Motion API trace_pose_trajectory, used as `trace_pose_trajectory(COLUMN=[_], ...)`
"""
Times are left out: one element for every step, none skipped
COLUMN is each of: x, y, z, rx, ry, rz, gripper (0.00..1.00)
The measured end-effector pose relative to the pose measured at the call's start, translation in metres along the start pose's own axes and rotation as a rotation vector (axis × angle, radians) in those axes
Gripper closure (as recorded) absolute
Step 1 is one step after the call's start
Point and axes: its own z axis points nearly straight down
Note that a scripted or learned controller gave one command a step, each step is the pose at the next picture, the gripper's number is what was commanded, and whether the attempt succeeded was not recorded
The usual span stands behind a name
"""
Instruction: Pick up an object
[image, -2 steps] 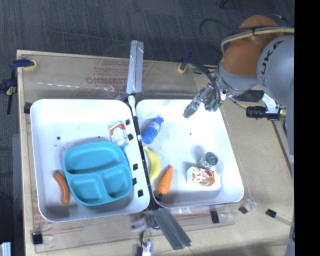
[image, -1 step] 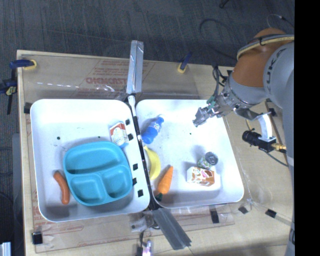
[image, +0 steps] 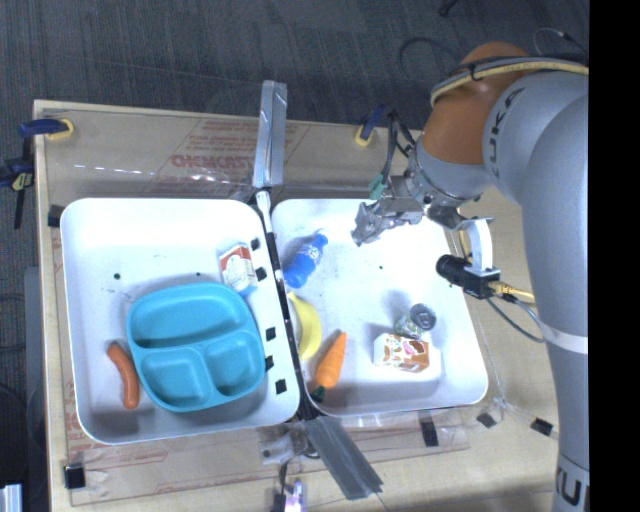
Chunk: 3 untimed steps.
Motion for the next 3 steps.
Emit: trace_pose_trajectory(x=[0.0, 0.021, -0.021], y=[0.0, 0.02, 0.023], z=[0.0, 0.116, 0.13], rx=[0.0, -0.004, -0.006], ry=[0.0, -0.002, -0.002], rz=[0.0, -0.149, 0.157], gripper=[0.0, 0.0, 0.0])
